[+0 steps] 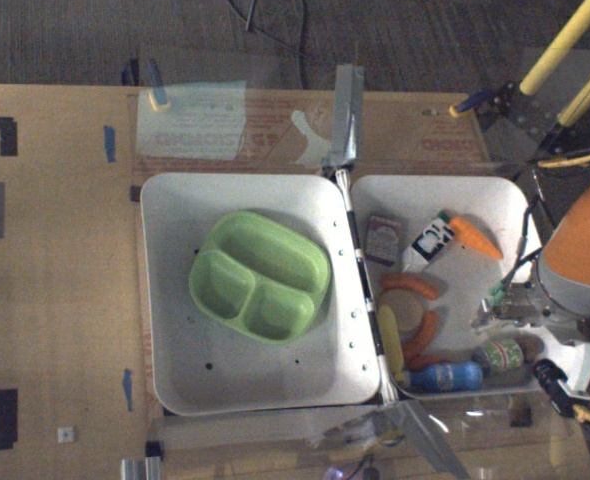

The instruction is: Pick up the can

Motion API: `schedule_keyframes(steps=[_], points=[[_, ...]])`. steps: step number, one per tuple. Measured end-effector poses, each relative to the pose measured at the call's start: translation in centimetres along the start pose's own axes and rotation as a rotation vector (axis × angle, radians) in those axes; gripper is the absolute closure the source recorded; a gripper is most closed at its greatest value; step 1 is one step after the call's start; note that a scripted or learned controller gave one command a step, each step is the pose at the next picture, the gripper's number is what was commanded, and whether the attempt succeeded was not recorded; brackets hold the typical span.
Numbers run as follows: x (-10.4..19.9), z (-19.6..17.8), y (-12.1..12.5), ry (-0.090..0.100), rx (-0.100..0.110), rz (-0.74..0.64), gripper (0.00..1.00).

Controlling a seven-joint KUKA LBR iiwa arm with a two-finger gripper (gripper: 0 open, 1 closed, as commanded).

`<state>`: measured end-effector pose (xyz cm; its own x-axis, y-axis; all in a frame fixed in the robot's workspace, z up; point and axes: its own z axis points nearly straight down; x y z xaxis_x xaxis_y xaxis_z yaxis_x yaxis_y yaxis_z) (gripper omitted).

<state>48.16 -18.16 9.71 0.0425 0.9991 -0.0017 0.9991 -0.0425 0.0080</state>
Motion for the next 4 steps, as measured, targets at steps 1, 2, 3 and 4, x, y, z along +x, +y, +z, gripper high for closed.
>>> schedule_keyframes(steps=[1, 2, 3, 4], points=[[0.0, 0.0, 0.0, 0.0, 0.0, 0.0, 0.0], [-0.8, 1.1, -0.1, 0.002, 0.005, -0.028, 0.0], [-0.9, 1.1, -0.1, 0.002, 0.005, -0.027, 0.0], [-1.6, 1.1, 0.0, 0.001, 0.003, -0.094, 0.0]])
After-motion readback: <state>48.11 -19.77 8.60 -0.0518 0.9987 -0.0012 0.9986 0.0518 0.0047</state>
